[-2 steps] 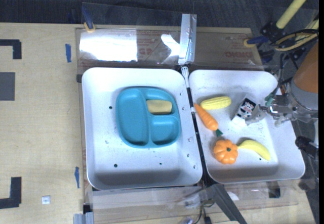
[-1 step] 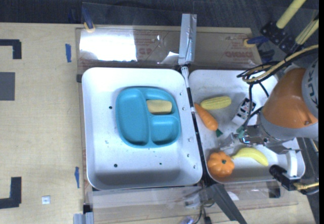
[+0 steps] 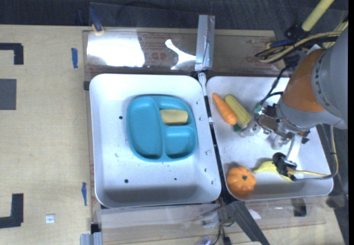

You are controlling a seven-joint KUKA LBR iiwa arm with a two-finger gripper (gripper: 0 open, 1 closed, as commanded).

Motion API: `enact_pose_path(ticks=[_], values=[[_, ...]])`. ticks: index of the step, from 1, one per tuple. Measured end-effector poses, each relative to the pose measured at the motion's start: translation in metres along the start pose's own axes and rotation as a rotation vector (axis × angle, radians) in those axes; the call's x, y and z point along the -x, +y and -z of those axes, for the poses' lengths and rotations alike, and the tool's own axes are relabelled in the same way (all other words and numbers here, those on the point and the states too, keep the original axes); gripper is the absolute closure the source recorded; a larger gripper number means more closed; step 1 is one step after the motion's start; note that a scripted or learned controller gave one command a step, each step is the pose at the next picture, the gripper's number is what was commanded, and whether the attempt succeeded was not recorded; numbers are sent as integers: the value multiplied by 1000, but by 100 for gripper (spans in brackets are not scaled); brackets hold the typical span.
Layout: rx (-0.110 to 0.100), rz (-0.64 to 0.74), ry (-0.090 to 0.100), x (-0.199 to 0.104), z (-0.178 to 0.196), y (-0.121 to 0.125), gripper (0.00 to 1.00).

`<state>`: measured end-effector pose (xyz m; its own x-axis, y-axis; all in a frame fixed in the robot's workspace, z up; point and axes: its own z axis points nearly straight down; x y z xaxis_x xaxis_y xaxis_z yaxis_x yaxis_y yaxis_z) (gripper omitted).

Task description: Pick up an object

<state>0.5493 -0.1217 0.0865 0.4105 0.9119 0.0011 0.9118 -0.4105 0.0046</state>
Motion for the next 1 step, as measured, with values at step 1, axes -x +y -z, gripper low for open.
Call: enact_pose_path(ticks=[1], values=[[-1, 89, 0, -37, 44, 81, 0]])
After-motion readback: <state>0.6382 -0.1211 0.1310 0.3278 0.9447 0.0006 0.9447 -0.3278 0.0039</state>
